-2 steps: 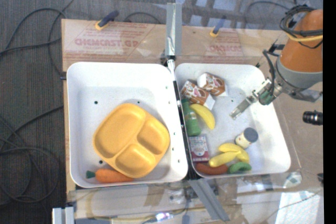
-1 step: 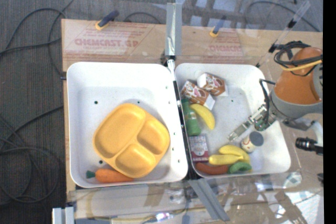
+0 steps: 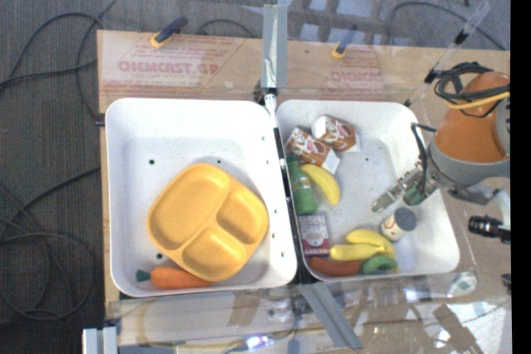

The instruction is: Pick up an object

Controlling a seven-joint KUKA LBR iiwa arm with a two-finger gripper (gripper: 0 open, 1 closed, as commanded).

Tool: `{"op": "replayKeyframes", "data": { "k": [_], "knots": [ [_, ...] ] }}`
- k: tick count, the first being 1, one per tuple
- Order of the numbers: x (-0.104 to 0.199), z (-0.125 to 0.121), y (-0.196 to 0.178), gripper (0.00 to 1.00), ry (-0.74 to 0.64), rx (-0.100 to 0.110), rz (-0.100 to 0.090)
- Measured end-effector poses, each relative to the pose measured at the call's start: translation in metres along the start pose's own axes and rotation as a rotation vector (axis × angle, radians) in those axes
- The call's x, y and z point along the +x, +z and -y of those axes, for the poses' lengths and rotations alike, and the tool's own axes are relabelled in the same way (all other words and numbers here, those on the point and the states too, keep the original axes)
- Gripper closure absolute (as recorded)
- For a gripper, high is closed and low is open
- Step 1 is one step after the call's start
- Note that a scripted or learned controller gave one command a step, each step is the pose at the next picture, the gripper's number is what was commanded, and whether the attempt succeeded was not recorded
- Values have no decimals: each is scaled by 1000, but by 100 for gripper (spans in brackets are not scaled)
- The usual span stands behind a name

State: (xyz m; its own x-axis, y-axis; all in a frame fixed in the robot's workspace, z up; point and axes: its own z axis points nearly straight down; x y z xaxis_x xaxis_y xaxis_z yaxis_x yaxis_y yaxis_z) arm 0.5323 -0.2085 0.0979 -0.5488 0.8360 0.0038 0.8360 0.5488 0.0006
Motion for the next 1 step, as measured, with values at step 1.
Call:
{"op": "replayKeyframes", "data": {
  "k": [1],
  "knots": [
    [0,0,0,0,0,0,0]
  ]
}}
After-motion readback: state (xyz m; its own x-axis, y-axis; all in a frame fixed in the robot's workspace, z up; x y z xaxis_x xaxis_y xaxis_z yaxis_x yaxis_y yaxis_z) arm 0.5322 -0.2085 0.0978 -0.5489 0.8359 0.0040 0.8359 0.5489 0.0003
